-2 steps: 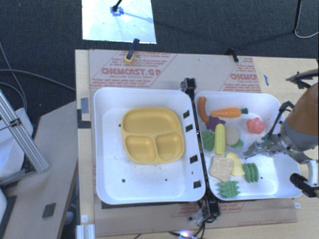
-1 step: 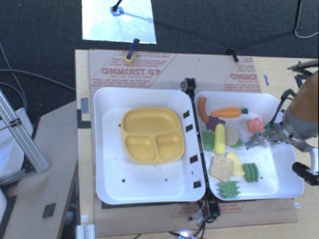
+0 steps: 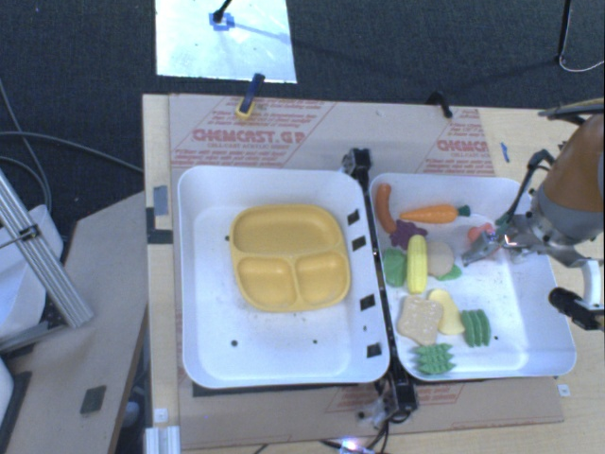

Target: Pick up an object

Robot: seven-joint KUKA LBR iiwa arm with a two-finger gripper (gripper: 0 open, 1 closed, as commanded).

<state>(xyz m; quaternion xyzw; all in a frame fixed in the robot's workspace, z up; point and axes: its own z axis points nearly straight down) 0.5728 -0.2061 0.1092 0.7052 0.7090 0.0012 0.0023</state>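
Yellow three-compartment plate is lying alone in the left bin. About a dozen toy foods are crowding the right bin; one carrot is lying crosswise, just left of the gripper, whose fingers' state cannot be judged.

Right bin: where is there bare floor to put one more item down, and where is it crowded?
In the right bin, the bare floor lies toward its right wall, beyond the green beans, below the pincer. The bin's left half is crowded: carrot, corn, bread slice lie close together.
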